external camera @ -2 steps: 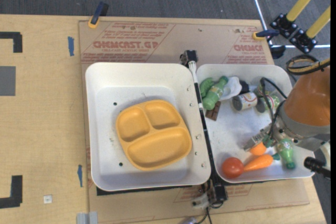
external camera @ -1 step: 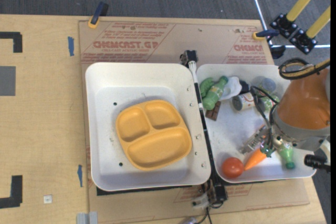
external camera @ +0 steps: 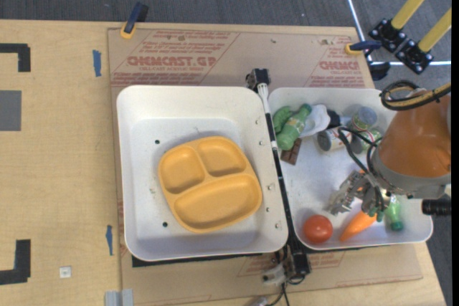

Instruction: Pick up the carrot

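Observation:
The carrot (external camera: 357, 226) is a small orange piece lying near the front edge of the right bin (external camera: 308, 175), between a red tomato (external camera: 318, 228) and a green item (external camera: 394, 217). My gripper (external camera: 358, 195) hangs just above and slightly behind the carrot, its metal fingers pointing down toward the bin floor. The orange wrist band (external camera: 416, 143) sits up and to the right of it. Nothing shows between the fingers, and the carrot rests on the bin floor.
A yellow three-part plate (external camera: 209, 183) lies in the left bin (external camera: 143, 125). At the back of the right bin sit a green vegetable (external camera: 289, 124), a white object (external camera: 315, 118), a small can (external camera: 362, 118) and a brown block (external camera: 290, 153).

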`<state>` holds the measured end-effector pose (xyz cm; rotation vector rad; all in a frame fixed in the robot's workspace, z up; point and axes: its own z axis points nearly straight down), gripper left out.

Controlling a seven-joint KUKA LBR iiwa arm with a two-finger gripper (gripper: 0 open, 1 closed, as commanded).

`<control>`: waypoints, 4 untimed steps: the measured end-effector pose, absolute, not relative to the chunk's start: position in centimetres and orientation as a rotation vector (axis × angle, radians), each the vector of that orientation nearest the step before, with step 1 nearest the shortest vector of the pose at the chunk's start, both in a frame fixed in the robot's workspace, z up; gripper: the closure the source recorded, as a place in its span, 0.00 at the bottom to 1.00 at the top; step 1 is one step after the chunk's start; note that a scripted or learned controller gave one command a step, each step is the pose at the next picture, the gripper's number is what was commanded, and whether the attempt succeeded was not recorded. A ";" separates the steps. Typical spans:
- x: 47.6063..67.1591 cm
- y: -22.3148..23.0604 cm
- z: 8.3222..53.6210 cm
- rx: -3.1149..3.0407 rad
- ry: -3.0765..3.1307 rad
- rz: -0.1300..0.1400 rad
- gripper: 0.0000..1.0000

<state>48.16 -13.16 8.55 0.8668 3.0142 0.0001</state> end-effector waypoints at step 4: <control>48.3 -18.7 9.4 0.064 3.131 0.002 1.00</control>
